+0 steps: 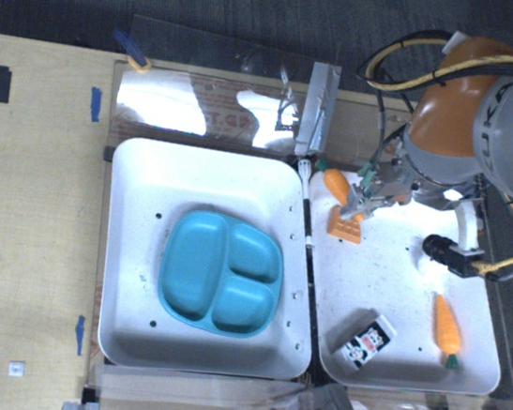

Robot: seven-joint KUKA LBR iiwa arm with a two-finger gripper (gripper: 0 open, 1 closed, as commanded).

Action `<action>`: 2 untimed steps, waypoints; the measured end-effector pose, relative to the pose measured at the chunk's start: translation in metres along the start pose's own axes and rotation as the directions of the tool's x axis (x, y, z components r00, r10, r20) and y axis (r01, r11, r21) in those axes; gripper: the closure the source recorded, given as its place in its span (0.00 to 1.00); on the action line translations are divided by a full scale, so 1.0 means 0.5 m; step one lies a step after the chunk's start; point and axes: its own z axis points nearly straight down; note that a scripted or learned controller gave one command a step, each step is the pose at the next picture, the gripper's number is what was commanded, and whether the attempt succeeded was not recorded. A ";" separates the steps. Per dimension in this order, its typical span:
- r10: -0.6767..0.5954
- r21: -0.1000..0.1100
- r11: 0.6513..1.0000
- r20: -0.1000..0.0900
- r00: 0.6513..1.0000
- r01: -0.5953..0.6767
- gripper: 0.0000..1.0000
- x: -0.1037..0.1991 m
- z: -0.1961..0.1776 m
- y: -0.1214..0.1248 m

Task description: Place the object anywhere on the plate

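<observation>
The orange waffle-like piece [346, 225] lies at the far left corner of the right bin [405, 362], touching a small carrot-shaped item [336, 184]. The gripper [364, 197] hangs right over it; whether its jaws are clenched or released, I cannot tell. The blue plate [221, 270] in the left bin [138, 173] bears nothing, so lifting, carrying and placing seem left.
</observation>
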 end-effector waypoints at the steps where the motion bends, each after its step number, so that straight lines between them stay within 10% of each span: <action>1: -0.178 -0.004 0.984 0.000 0.984 0.178 1.00 0.108 -0.001 -0.051; 2: -0.170 -0.004 0.985 -0.001 0.985 0.170 1.00 0.286 0.001 -0.131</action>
